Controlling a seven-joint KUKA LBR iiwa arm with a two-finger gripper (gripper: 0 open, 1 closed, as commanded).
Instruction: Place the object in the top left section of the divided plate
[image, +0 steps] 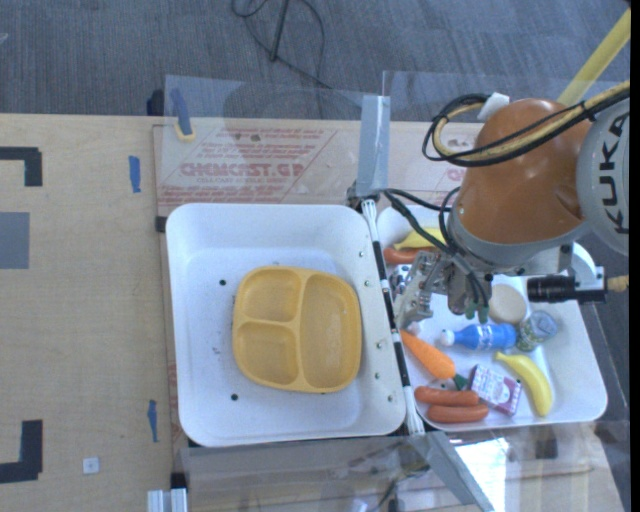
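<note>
Nearest to you, in the right bin (590, 400), lie two smooth red sausages (452, 403), a small pink packet (497, 388), a curved yellow banana (532, 380) and a tapered orange carrot (432, 356). A little farther lies a blue and white plastic bottle (484, 336). Which of these is the object to move, you cannot say yet.

The gripper (432, 290) hangs over this bin near the divider; whether its fingers are apart or together I cannot tell, and nothing is seen between them.

The yellow divided plate (297, 328) sits in the left bin (200, 260), matte plastic with rounded corners, and its three sections look bare. So I judge the task is at its beginning: picking, carrying and placing in the top left section all remain.
</note>
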